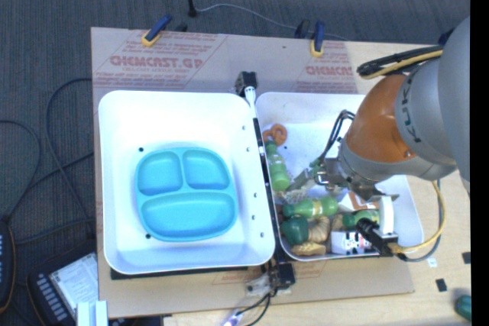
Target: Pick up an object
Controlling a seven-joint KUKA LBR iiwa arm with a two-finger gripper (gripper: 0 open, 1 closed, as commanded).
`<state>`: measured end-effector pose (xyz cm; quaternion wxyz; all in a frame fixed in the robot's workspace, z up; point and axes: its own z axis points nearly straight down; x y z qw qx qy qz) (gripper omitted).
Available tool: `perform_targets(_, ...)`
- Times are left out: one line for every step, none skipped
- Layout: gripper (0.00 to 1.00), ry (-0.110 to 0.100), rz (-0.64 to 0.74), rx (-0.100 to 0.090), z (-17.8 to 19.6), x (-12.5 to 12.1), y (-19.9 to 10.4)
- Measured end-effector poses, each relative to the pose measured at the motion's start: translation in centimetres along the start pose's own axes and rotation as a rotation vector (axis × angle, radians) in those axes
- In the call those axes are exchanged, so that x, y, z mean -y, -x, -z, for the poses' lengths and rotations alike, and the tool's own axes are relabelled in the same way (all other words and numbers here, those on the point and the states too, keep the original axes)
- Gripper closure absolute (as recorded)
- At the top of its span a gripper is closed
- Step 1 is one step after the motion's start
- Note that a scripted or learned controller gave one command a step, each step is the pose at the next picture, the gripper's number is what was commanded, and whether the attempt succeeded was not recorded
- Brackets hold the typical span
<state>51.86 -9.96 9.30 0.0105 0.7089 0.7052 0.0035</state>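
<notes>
Several small objects lie heaped in the right bin (pixel 397 237), mostly along its left and near sides: at least three green pieces (pixel 294 228), one orange ring-shaped piece (pixel 275 135) near the far left corner, one tan lumpy piece (pixel 309 246) at the near edge, and one white box with red and black marks (pixel 350 242). An exact count of the pile is not possible. One gripper (pixel 325 173) hangs low over the heap, just above the green pieces; whether it is spread, closed or grasping anything cannot be told. One grey arm with an orange band (pixel 380 130) covers much of that bin. Just beside it, the left bin (pixel 122 118) holds one blue plate (pixel 186 193) with three compartments. Both bins rest on one brown board (pixel 157 57) on the table, fixed at its far edge by two clamps (pixel 157 28).
</notes>
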Motion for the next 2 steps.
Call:
perform_targets(0.0, -0.009, 0.006, -0.004, -0.7, -7.1, 0.7)
perform_targets(0.0, -0.014, 0.007, -0.007, -0.9, -15.1, -0.1)
